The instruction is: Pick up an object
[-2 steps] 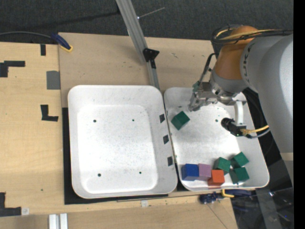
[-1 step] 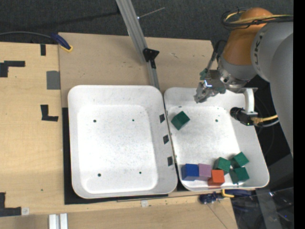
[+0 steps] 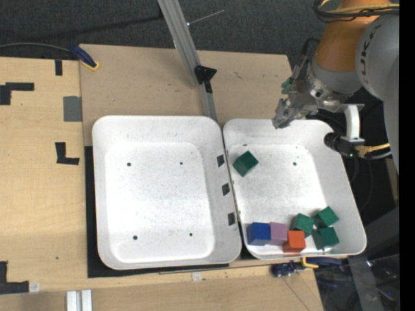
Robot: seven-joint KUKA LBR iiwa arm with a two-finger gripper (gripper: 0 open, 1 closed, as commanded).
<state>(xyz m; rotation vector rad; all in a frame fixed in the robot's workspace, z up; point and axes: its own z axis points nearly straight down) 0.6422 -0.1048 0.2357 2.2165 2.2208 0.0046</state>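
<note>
My gripper (image 3: 283, 118) hangs above the far rim of the right bin (image 3: 337, 173), with nothing visible between its fingers. A green block (image 3: 245, 162) lies alone in that bin's far left part, below and left of the gripper. Along the bin's near edge sits a cluster: a blue block (image 3: 259, 232), a pale purple block (image 3: 279, 231), an orange block (image 3: 296, 240) and three green blocks (image 3: 319, 226).
The left bin (image 3: 104, 173) lies beside the right one. A slanted metal rail (image 3: 185, 37) with a black clamp runs down from the top toward the gap between the bins. The arm's orange band (image 3: 350, 37) sits at the upper right.
</note>
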